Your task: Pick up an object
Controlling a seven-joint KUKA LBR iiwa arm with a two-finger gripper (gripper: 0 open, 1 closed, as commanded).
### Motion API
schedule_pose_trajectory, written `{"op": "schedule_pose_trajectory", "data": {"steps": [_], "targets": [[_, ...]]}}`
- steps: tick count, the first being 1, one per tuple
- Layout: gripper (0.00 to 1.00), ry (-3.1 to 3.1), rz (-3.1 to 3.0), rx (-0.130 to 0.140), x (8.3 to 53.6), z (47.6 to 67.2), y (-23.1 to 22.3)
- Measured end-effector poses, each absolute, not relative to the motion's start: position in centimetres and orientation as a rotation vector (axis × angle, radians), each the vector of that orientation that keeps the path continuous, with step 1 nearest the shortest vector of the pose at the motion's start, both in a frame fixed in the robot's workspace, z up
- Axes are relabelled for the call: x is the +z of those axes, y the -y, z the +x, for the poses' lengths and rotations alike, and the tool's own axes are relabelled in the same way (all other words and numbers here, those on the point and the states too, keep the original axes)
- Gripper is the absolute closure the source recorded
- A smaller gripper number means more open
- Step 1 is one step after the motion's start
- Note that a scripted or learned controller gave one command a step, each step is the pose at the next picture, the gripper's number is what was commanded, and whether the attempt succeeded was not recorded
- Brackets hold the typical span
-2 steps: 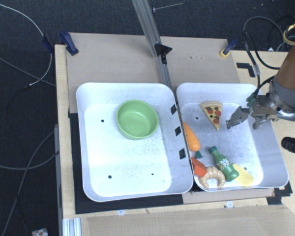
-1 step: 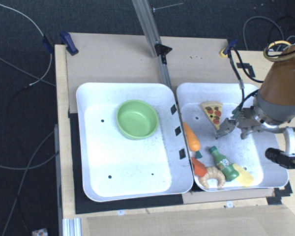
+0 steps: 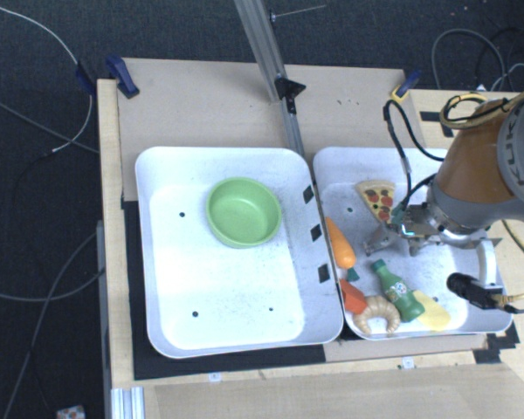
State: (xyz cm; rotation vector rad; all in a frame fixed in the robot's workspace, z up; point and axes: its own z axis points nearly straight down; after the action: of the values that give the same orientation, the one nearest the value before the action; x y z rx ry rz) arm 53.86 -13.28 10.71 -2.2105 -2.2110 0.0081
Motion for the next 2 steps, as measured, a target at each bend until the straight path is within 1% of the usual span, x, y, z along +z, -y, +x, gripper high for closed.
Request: {"op": "schedule_pose_trajectory", "data": {"steps": [1, 2], "targets": [[0.0, 2.209, -2.212, 0.007, 9.5, 53.7, 13.2], [1.0, 2.211, -2.214, 0.0, 10.7, 53.9, 13.1]]}}
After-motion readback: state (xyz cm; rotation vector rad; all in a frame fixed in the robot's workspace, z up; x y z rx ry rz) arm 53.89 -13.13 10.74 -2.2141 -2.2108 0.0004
